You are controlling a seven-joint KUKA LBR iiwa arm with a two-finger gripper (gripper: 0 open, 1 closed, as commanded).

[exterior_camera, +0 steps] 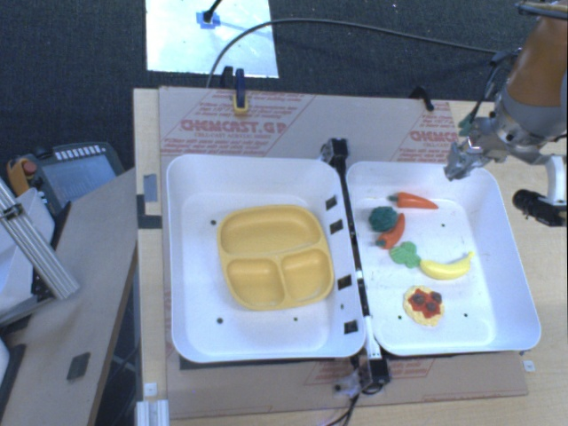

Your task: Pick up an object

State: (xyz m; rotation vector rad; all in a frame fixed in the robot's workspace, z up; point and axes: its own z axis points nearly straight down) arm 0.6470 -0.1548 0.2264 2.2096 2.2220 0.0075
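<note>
Gripper [461, 165], grip state indiscernible, poised over the right bin's [506, 238] far edge; best descent is straight onto the nearby carrot [414, 201], clear of the broccoli [383, 217].

Grey KUKA arm with an orange band, showing at the bench's far right corner

The arm [539, 78] is showing a broad orange-tan band across its upper section, with a pale grey metallic wrist collar sitting below it. Under the collar a smaller grey gripper [462, 162] assembly is tapering to a dark, blurred tip. Thin dark cables are running along the wrist's left side, and a small green spot is showing near the collar's left edge. A flat grey plate is capping the band at the top. Finer details such as screws or markings are too blurred to tell.
</note>
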